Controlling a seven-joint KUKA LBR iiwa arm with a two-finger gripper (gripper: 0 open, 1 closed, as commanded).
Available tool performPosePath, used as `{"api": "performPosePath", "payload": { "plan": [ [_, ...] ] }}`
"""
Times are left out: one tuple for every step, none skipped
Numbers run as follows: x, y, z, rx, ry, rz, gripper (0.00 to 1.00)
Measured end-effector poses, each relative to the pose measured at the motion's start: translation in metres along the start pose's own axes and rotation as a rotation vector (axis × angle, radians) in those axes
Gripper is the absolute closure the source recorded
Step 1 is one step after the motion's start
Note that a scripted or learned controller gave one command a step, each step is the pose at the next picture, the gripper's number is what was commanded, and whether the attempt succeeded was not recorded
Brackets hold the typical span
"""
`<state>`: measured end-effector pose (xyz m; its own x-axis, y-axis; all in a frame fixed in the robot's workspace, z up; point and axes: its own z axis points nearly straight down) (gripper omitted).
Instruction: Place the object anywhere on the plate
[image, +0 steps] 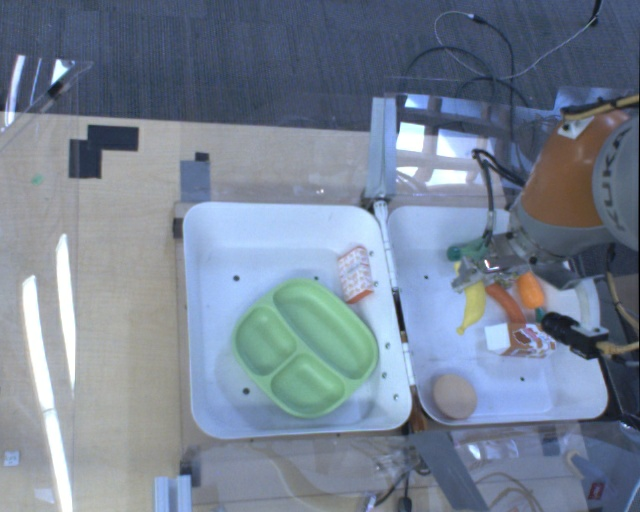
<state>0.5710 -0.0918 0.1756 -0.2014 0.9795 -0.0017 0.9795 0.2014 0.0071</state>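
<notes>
The gripper (482, 268) hangs low over the right bin (430, 330), just above the top end of a yellow banana (472, 306); whether it is spread or pinching anything cannot be told from here. Beside the banana, on the side away from the plate, lie an orange carrot (506, 302) and a small orange piece (531, 290), with a white-and-orange packet (522, 341) below them. A tan ball (454, 396) sits near the bin's front corner. The green sectioned plate (305, 347) rests in the left bin (215, 300), a small snack packet (355, 274) just beyond its far edge.
</notes>
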Motion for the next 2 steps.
{"api": "performPosePath", "payload": {
  "plan": [
    [0.037,0.016,-0.009,0.002,0.000,-0.088,1.00],
    [0.079,0.010,-0.053,0.001,0.001,0.085,1.00]
  ]
}}
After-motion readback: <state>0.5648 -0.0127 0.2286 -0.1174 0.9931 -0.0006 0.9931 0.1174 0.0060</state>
